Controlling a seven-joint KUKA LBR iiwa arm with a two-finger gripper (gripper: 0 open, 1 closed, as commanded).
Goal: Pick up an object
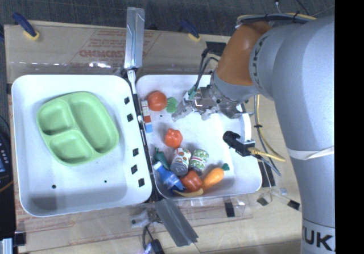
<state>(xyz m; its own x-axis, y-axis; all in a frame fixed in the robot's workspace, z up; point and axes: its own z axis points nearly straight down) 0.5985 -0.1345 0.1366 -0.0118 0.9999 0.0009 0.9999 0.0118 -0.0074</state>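
Jaws hang low in the right bin, pointing toward the divider between the two bins, and whether they are parted or closed I cannot tell; the metal parts blur together against the white floor. Nothing can be seen gripped between them. Close to their tips sit a small green piece and, just past it, an orange-red ball. Nearer the camera than the jaws lies a red tomato-like fruit, and further that way a crowded heap: two small printed cans, a carrot, a red pepper and a blue bottle.

My reading is that this is the approach step, with the pick not yet made. The green piece or the ball looks the likeliest target. The next move calls for lining up over one item and descending so it sits squarely between the fingers before closing; round things may roll away.

Across the divider from the jaws, the left bin holds a green divided tray. The wrist and arm cover the bin's far right corner, and the heap's lower items overlap so their shapes are uncertain.
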